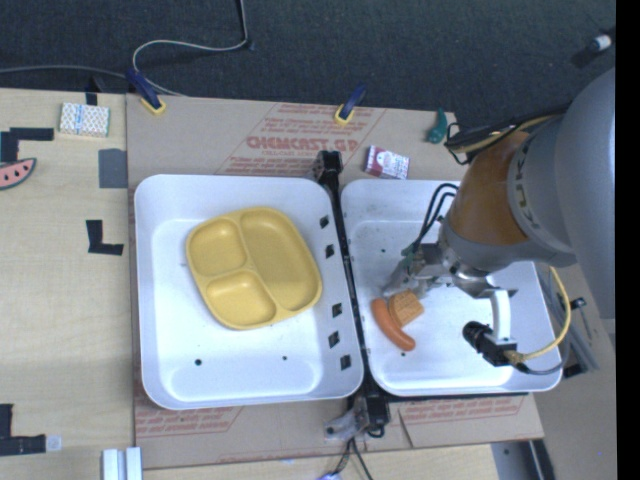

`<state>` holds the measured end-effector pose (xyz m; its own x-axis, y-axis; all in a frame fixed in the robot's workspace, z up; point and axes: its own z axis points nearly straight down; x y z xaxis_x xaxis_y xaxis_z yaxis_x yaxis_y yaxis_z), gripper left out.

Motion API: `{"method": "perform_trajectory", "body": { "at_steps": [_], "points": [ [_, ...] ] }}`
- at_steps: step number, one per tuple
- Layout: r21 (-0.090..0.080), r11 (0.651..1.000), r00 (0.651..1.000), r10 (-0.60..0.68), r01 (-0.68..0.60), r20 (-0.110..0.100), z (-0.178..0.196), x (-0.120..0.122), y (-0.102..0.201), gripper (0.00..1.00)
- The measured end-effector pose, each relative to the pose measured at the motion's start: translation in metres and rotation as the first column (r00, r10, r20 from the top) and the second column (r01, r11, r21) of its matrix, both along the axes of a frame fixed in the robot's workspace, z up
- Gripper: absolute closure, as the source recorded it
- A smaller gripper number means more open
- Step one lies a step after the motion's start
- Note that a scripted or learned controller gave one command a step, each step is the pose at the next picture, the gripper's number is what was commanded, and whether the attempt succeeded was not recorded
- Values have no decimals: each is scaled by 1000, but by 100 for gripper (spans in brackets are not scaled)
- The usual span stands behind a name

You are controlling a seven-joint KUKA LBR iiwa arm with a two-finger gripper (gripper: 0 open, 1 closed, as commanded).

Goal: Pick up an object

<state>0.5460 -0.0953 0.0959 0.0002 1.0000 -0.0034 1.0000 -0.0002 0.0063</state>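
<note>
Beside the hand point(415, 280), grip state unclear: a small tan waffle-textured block point(405, 307) against an orange sausage point(392, 324).

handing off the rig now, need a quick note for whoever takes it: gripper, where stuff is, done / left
Gripper: low in the right bin, right at the tan waffle-like piece; cannot tell whether it grips anything.
Things: an orange hot dog toy lies beside the tan piece on the right bin's floor. The yellow divided plate sits in the left bin.
Done: arm brought down to the objects.
Left: nothing is visibly lifted yet; confirm a grasp and raise one object.
</note>
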Motion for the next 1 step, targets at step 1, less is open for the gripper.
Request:
{"method": "perform_trajectory", "body": {
  "at_steps": [1],
  "points": [
    [4,1000,1000,2,-2,-6,114,-25,42,100]
  ]
}}
